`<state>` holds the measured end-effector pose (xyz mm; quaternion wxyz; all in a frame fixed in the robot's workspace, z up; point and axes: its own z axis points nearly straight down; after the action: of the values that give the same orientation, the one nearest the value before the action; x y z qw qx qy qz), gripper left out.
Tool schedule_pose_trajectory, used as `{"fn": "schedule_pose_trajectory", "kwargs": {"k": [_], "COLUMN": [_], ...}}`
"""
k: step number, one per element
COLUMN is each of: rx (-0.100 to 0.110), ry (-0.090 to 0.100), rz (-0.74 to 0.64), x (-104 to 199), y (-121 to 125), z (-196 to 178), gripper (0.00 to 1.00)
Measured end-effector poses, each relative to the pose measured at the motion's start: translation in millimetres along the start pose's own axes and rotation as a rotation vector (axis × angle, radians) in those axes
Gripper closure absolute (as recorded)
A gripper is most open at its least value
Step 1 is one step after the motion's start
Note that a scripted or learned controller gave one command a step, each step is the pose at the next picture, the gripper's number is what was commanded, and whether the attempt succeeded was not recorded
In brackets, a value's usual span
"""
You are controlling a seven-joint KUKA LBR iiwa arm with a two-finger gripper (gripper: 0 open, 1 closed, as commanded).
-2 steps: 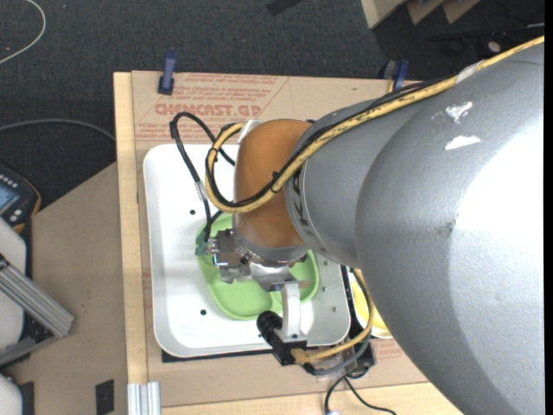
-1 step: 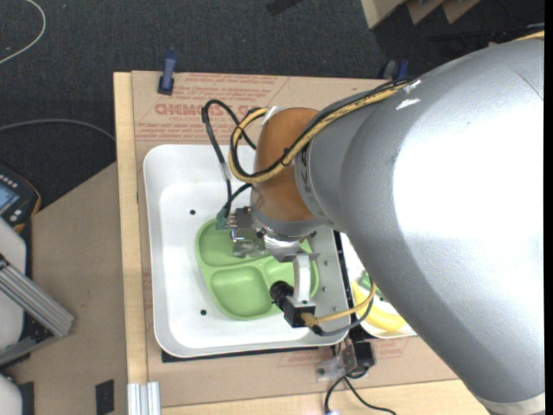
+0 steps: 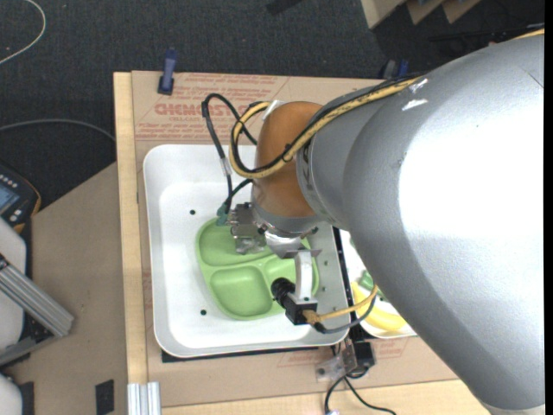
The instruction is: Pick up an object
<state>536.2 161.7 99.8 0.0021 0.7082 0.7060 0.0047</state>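
Grey arm (image 3: 449,223) overhangs bench (image 3: 207,102) lettered "CHEMGLASS".

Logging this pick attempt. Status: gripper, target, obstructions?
Gripper low over green divided tray in left bin. No confirmed grasp. Arm covers right bin; yellow object peeking out.

Right bin (image 3: 346,258) mostly behind arm (image 3: 449,214)
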Motion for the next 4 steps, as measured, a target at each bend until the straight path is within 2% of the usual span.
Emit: {"fn": "schedule_pose_trajectory", "kwargs": {"k": [1, 2, 3, 4], "rx": [0.005, -0.008, 0.024, -0.001], "ry": [-0.001, 0.004, -0.006, -0.005], "rz": [-0.005, -0.008, -0.008, 0.007], "x": [1.2, 35.4, 62.9, -43.1], "y": [36.9, 27.7, -61.6, -14.2], "z": [12.6, -239.8, -142.1, -230.3], "gripper": [1.00, 1.00, 1.00, 1.00]}}
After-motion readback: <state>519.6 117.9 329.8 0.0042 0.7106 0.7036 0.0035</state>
